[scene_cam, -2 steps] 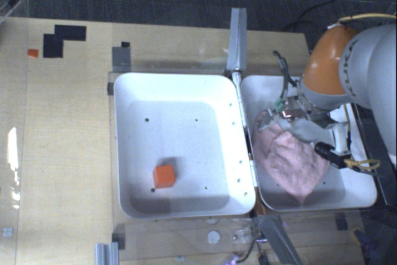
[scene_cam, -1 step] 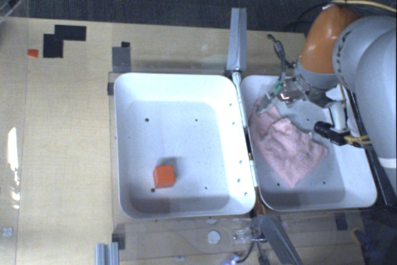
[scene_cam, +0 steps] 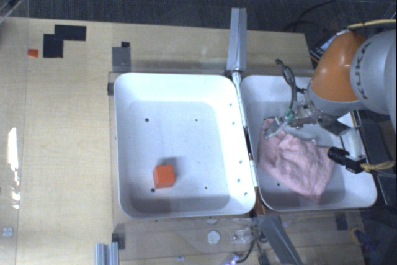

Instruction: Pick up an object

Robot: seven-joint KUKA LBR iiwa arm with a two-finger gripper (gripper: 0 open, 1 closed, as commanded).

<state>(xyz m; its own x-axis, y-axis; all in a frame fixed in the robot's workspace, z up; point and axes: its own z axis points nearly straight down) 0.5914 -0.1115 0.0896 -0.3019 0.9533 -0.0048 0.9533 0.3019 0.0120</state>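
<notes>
A pink cloth [scene_cam: 293, 161] lies crumpled in the right bin [scene_cam: 260, 96], spread over its middle and front. My gripper [scene_cam: 284, 121] reaches in from the right and sits at the cloth's upper left edge, close above or touching it. An orange cube [scene_cam: 164, 176] rests in the left bin [scene_cam: 133, 93], toward its front left. The grey arm with its orange band [scene_cam: 335, 74] hangs over the right bin's far right side.
A metal divider post [scene_cam: 237, 40] stands behind the gap between the two bins. Black markers [scene_cam: 62, 39] and a small orange tag [scene_cam: 33, 53] lie on the wooden bench at far left. Cables run at the right edge.
</notes>
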